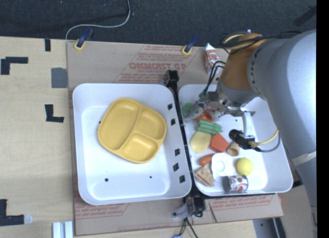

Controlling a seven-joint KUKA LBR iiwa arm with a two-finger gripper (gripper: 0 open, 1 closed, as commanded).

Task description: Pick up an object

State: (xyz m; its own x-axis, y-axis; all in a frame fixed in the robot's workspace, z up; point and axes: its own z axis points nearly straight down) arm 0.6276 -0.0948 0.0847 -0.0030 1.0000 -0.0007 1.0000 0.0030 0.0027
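— Camera view first: where do we put the gripper (208, 104)?

— Low over the upper left part of the right bin (271, 121), close to the divider between the two bins. The arm (288, 77) comes down over the bin's upper right side, with its orange band (237, 70) just above the wrist.

— Does it have anything?

— We cannot tell. The wrist and the clutter hide its tip, and we see no object clearly caught in it, so we would not call this a grasp.

— Which object do we judge it is after?

— The nearest ones. A small red piece (206, 116) lies right under the tip, toward us in the view. A green leafy bit (187, 109) sits just to the left of it. A green pod-like toy (209, 127) lies just below the red piece.

— What does the move turn on?

— On the pod, if that is the target. It lies just beyond the tip toward the bin's near edge, and its long axis runs roughly left to right. We would want the closing line to run across that axis, not along it.

— And the rest?

— Farther down the same bin we have a pale yellow lump (200, 141) and an orange block (219, 142). Below them are a sandwich wedge (204, 175), a yellow ball (244, 166) and a small can (235, 183). All are packed near one another, so a neighbour could get nudged. The yellow divided plate (132, 130) lies apart in the left bin (87, 108).
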